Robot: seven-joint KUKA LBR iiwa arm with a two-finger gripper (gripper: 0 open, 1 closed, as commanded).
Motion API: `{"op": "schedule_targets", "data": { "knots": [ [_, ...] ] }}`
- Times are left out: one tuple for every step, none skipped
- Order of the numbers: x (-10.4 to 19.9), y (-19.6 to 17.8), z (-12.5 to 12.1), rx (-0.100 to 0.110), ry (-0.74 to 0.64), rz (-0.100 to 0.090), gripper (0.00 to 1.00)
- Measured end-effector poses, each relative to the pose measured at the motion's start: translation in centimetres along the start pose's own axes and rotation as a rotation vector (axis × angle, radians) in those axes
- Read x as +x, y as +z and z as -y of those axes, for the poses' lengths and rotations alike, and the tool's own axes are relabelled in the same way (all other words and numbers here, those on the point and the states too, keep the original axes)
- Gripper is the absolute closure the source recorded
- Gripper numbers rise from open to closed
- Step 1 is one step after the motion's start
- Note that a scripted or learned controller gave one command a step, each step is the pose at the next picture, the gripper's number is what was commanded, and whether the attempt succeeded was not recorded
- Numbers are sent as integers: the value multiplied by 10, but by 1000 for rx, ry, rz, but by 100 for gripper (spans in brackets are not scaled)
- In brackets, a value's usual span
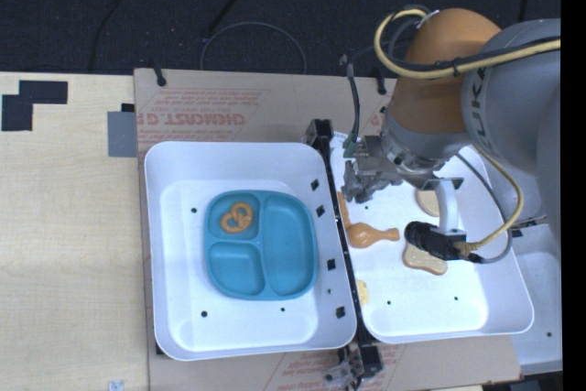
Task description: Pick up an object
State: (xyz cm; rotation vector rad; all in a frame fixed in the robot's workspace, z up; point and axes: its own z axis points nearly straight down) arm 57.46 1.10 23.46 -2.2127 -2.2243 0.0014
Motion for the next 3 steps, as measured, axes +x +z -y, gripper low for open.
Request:
{"op": "schedule_targets", "data": {
  "knots": [
    [52, -6, -9, -1, 1, 0, 100],
    [94, 11, -11, 2, 2, 2, 100],
    [93, 10, -11, 1, 3, 3, 0]
  ]
}}
